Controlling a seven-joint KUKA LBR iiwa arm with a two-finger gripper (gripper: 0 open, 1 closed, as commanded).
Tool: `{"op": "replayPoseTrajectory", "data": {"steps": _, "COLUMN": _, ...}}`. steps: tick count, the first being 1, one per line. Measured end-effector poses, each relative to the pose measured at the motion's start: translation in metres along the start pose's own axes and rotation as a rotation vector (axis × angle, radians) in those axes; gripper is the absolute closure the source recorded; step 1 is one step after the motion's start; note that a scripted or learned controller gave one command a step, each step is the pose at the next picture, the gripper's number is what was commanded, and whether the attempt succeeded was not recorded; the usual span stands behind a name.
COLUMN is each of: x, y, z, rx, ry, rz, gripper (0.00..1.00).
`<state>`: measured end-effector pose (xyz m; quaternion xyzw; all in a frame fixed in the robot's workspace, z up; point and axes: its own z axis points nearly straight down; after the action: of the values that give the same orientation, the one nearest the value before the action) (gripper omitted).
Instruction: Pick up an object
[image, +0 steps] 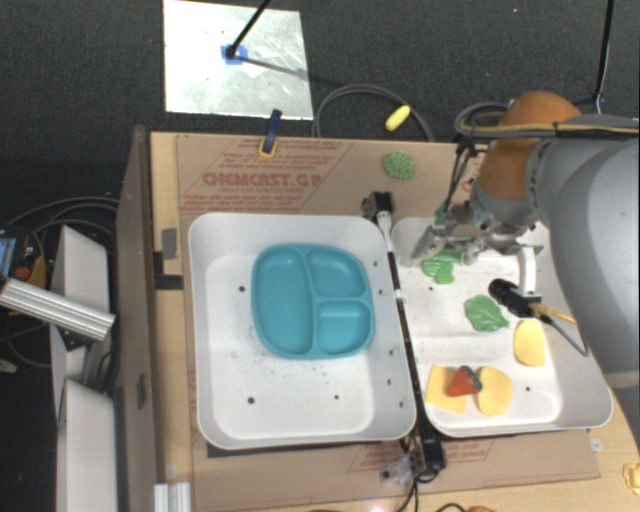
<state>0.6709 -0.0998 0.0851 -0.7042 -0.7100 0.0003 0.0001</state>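
The gripper (447, 243) hangs low at the far end of the right bin (578, 402), just above a green piece (438, 267); open or closed, I cannot tell. A second green piece (486, 315) and yellow pieces (530, 343) lie nearby. A blue tray (312, 300) sits in the left bin (225, 400).

A single fixed camera looks down at a slant from above the tabletop (250, 175), at middling range. The left bin (215, 330) sits at frame centre and the right bin (430, 310) at lower right. The arm (590, 200) enters from the right edge.
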Motion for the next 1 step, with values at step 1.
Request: {"op": "replayPoseTrajectory", "data": {"steps": 1, "x": -0.0006, "y": -0.0019, "z": 0.0001, "rx": -0.002, "ry": -0.001, "rz": 0.004, "gripper": 0.00}}
